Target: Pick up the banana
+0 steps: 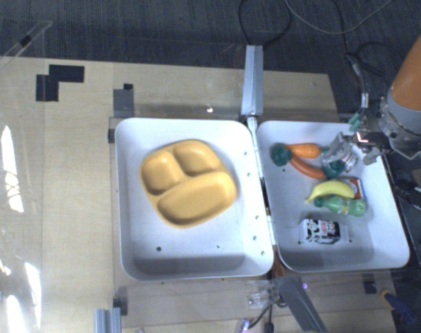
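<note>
Low in the right bin, banana (unheld) lies just beside pincer.

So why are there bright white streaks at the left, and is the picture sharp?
In the camera view, the streaks are glare on a clear sheet over the bench; small items near the banana and the gripper look soft and slightly blurred.

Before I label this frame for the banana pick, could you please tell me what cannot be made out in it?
- Gripper, camera view: too small and cluttered to tell whether its fingers are open or shut.
- Yellow toy banana: its lower edge is hidden by the green object overlapping it.
- Small black-and-white carton: print too small to read.
- Grey arm with orange band: cut off by the right edge.
</note>
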Available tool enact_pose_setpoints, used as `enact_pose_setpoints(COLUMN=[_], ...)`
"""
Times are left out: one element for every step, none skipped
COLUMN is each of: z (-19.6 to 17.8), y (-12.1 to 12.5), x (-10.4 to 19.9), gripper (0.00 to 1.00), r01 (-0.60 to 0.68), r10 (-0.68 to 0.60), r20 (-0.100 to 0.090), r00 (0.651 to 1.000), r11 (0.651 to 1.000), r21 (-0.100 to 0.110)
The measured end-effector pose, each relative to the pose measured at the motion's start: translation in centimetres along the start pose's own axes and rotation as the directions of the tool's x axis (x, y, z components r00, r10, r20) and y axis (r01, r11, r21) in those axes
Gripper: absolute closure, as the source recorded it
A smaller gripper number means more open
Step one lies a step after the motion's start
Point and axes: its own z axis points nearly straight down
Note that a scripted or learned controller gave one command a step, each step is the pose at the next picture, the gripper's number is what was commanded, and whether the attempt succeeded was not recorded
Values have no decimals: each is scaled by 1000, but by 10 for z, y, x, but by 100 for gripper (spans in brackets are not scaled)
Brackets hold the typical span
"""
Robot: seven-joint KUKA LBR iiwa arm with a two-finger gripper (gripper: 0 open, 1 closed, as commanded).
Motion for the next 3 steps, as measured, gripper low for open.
enact_pose_setpoints(z=[147,179,167], y=[-18,53,55], x=[-25,-75,-74], gripper=[0,0,100], r01=[221,245,247], r10=[-221,-245,-247], r20=[-1,4,4], r00=[975,970,969], r11=[975,970,969], r21=[1,-6,-11])
